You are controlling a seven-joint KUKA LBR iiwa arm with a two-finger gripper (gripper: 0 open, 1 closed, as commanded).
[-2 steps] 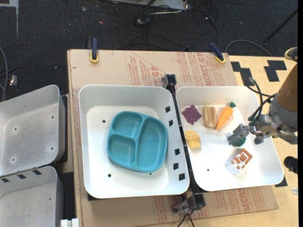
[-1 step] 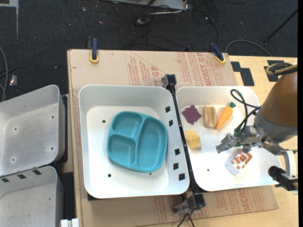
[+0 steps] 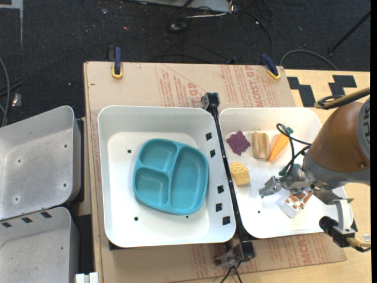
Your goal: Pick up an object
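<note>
On the worktop (image 3: 153, 78), right of centre, I see my jaws (image 3: 277, 186) spread and holding nothing beside the corn cob (image 3: 239, 173), so the pick remains undone.

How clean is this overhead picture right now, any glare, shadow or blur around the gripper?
Camera view: even lighting, no strong glare on the white bins; soft shadows beside the teal plate; food toys sharp; the gripper is small and slightly soft, its finger state unreadable.
</note>
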